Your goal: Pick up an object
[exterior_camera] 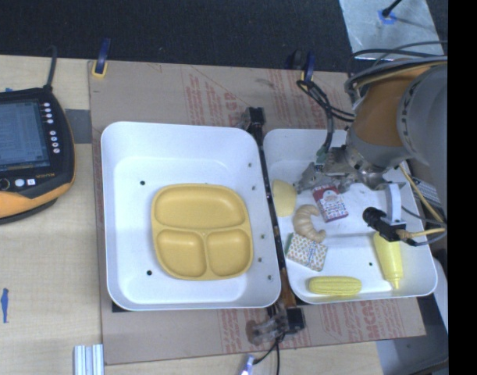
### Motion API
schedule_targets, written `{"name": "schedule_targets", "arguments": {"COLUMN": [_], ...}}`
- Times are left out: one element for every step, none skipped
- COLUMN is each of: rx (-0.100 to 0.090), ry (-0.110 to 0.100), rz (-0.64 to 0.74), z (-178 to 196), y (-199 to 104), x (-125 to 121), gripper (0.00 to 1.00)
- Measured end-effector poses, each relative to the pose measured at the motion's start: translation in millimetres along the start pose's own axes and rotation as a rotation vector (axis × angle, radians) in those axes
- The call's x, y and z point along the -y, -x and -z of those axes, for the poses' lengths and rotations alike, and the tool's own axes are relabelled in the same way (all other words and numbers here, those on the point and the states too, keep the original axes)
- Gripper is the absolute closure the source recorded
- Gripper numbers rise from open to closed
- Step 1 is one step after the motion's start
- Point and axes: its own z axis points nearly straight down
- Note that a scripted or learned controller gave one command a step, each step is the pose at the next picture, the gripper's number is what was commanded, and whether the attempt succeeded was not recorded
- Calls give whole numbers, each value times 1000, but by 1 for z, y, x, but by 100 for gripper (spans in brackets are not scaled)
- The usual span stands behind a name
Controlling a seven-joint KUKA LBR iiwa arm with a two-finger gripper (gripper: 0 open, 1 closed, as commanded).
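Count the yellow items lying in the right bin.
3: a corn cob by the near wall, a mustard bottle at the right side, and a pale lemon-like piece against the left wall. The arm may hide others.

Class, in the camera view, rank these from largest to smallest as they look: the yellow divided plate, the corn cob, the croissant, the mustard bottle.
1. Plate, clearly largest.
2. Corn cob and mustard bottle: too alike to rank.
3. Croissant, smallest.
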Motion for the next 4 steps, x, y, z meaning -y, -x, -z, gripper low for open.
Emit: {"name": "schedule_targets", "arguments": {"rx": [0, 1, 1, 1], "ry": [5, 3, 5, 2], "rz": [-3, -3, -1, -3], "z": [1, 0, 0, 0], "y": [24, 27, 5, 14], "x": [-43, -2, -17, 14], "gripper": [0, 0, 0, 0]}}
